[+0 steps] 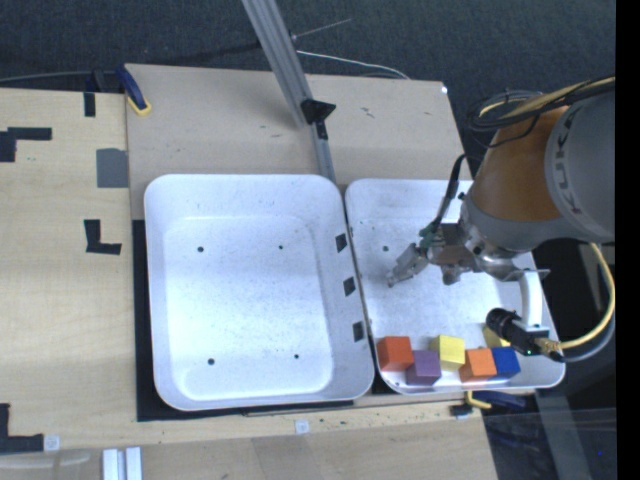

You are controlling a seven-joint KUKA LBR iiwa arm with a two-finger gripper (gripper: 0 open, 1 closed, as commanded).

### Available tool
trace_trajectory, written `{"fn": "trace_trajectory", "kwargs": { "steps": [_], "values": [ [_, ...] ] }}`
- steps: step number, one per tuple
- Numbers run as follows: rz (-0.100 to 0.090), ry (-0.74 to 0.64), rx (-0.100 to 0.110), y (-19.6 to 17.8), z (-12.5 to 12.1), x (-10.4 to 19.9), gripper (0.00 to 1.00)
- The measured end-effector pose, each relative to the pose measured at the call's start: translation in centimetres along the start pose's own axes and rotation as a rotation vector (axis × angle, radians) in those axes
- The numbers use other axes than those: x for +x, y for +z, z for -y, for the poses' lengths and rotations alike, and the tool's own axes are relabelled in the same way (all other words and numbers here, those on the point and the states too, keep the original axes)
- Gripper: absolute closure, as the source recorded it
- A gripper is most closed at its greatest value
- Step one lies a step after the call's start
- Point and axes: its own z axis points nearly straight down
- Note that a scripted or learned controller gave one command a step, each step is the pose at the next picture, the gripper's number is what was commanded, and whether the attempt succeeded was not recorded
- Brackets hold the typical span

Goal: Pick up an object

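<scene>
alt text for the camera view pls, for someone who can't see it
A grey robot arm with an orange band reaches in from the right, its pincer above the right white bin, away from five small blocks along that bin's near edge: orange, purple, yellow, orange, blue.

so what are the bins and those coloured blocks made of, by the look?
Bins: probably moulded plastic, white and speckled, with rounded corners and rolled rims. Blocks, likely painted wood or plastic, matte, flat faces with crisp edges: orange block, purple block, yellow block, a second orange block, blue block. The view can't settle which.
</scene>
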Motion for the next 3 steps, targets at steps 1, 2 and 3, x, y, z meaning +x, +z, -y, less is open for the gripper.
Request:
{"fn": "trace_trajectory", "kwargs": {
  "steps": [1,2,3],
  "values": [
    [-0.001,-0.007,-0.010,-2.5,-2.8,2.7,0.00],
    [0.001,-0.001,-0.003,-0.2,1.1,0.9,0.00],
    [0.000,-0.007,-0.010,-1.6,-2.1,2.8,0.00]
  ]
}}
